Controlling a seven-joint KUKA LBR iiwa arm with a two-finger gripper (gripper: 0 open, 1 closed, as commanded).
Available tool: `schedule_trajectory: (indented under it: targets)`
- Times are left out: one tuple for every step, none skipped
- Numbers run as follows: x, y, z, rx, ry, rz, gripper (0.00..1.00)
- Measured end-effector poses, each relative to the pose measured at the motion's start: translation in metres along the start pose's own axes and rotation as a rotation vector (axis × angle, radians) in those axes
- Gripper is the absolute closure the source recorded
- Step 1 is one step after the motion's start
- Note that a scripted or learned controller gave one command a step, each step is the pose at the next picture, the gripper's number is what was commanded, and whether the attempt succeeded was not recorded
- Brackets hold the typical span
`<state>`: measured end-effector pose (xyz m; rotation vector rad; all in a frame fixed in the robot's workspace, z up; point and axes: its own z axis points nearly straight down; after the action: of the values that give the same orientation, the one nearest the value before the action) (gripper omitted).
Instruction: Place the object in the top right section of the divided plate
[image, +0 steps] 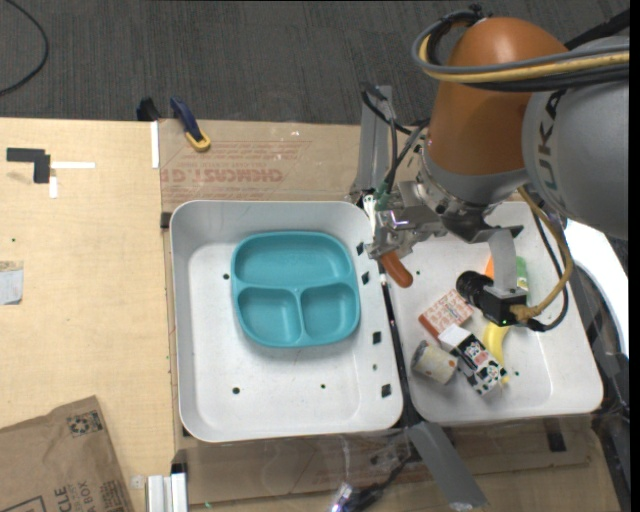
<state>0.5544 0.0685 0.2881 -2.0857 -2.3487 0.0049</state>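
Observation:
A teal divided plate (240, 290) lies in the left white bin (200, 380), with one wide section on the far side and two smaller ones on the near side. All its sections are bare. My gripper (386, 250) hangs over the wall between the two bins, just right of the plate's far right corner. It is shut on a small orange-brown stick-shaped piece (399, 272), which juts down and right from the fingertips over the right bin's (560, 375) left edge.
In the right bin lie a red-and-white packet (440, 316), a pale cup on its side (433, 363), a black-and-white box (480, 365), a yellow banana-like piece (497, 340) and an orange and green item (503, 265). Cardboard covers the bench at left.

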Motion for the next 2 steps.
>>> schedule_trajectory:
  targets:
    - [0.020, 0.020, 0.070, 0.001, 0.000, -0.169, 1.00]
    - [0.071, -0.001, -0.039, -0.001, -0.001, -0.047, 1.00]
